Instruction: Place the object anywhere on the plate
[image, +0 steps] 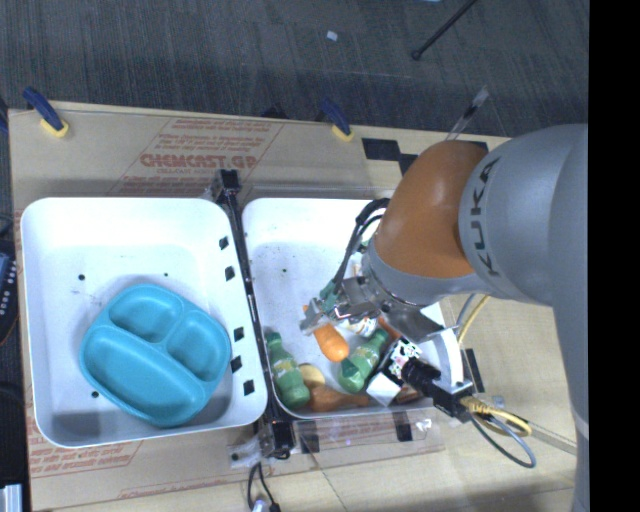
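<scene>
The gripper (335, 318) hovers over the smooth orange carrot (331, 344) (grip unclear); the glossy blue plate (155, 352) sits apart.

Readable lettering on the arm and the board

"KUKA" runs along the grey arm (500, 215); faded red "CHEMCAST GP" is printed on the brown board (195, 160) beyond the left bin.

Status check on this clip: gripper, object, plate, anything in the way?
Gripper low in right bin, over the toy food pile. Grip state unreadable. Blue plate sits in left bin, nothing on it. Bin walls between pile and plate.
</scene>
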